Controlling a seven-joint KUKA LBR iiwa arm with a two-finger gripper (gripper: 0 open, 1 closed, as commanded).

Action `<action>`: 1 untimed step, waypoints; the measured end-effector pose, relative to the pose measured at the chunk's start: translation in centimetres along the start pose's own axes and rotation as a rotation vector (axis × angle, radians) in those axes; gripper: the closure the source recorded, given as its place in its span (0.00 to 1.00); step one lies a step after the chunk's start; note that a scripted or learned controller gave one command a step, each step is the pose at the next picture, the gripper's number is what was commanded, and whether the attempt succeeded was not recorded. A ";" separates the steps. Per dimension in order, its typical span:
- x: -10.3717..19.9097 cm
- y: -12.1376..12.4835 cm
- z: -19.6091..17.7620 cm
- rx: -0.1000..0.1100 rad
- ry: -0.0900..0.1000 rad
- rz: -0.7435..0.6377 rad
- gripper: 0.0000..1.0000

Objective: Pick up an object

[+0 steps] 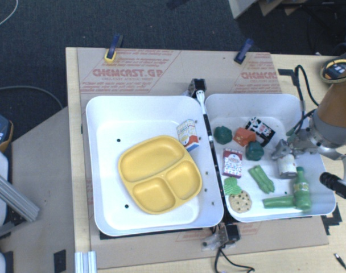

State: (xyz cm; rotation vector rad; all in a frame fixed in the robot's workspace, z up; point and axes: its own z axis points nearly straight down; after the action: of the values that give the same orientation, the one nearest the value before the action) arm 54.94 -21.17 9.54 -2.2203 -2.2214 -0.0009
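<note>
A yellow divided plate [159, 174] fills my left bin [99, 152]; toys crowd the right bin [230, 104], a green bottle [301, 189] among them. My tool [285, 157] hangs beside that bottle, its grip impossible to tell.

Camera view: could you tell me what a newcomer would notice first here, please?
The yellow divided tray dominates the left bin. The right bin holds a clutter of small toys, among them a green bottle and a cookie, with the gripper low over them.
</note>
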 end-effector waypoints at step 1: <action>-0.2 0.7 -4.5 -0.007 -0.004 0.000 1.00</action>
State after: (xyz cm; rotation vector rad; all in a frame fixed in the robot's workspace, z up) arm 55.67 -21.35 14.04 -2.2253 -2.2272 -0.0038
